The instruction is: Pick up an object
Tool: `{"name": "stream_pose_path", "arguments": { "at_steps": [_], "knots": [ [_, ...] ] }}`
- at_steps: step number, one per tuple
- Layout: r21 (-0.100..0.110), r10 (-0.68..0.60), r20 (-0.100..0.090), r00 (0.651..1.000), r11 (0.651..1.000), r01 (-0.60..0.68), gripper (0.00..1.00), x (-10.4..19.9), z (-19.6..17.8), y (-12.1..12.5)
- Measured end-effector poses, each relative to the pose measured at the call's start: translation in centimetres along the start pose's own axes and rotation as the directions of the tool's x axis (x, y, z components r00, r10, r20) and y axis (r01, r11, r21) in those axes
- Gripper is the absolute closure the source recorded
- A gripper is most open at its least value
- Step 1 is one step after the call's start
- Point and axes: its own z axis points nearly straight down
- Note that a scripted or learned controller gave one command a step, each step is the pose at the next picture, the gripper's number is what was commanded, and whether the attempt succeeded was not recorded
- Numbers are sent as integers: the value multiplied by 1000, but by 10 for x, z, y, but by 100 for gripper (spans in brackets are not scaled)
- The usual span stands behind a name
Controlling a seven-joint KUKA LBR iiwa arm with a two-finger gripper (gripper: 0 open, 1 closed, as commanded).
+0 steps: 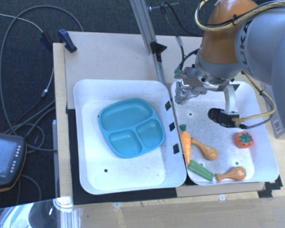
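The right bin holds several toy foods. An orange carrot lies along its left wall. A brown drumstick lies beside the carrot, and a second drumstick lies near the front. A green piece rests at the front left, and a red tomato sits at the right. My gripper hangs over the bin's back left corner, well behind the carrot and apart from all the foods.
A blue divided plate lies in the left bin. A black part on a cable hangs over the middle of the right bin. A metal pole rises behind the bins. The arm's bulk covers the right bin's back.
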Motion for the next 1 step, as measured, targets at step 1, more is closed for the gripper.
{"name": "stream_pose_path", "arguments": {
  "at_steps": [1],
  "knots": [
    [2,0,0,1000,1000,0,100,46,8,12]
  ]
}}
